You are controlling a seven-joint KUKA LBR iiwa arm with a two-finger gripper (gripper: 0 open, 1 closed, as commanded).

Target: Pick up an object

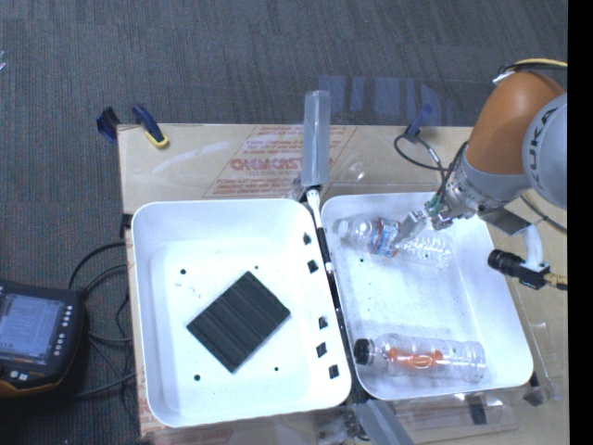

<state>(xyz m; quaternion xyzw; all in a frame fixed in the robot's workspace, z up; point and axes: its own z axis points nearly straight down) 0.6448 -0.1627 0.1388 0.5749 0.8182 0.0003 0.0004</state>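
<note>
Far left of the left bin (148,248), a teach pendant (32,336) with a lit screen lies on the carpet. Inside that bin lies one thing: a flat, dark, ribbed square pad (239,320), turned like a diamond, near the bin's middle.

Right of the left bin, touching it along a dark hinged seam, sits the right bin (500,286). Near its front wall lies a clear plastic bottle (422,356) on its side, with a black cap and an orange shape inside. Near its back wall lies a second, crumpled clear bottle (394,237) with a blue-and-red label, also on its side.

My gripper (419,222) is at that crumpled bottle, low over its middle. I cannot tell whether it is open or closed, nor whether the bottle is caught.

My arm, grey with an orange band (515,123), reaches in from beyond the right bin's right wall.

As I judge it, the risk is a slip: the bottle is round, thin and slick, so it may roll toward the back wall or squeeze out as I close or lift. Crushed plastic may also spring back and loosen my hold.
</note>
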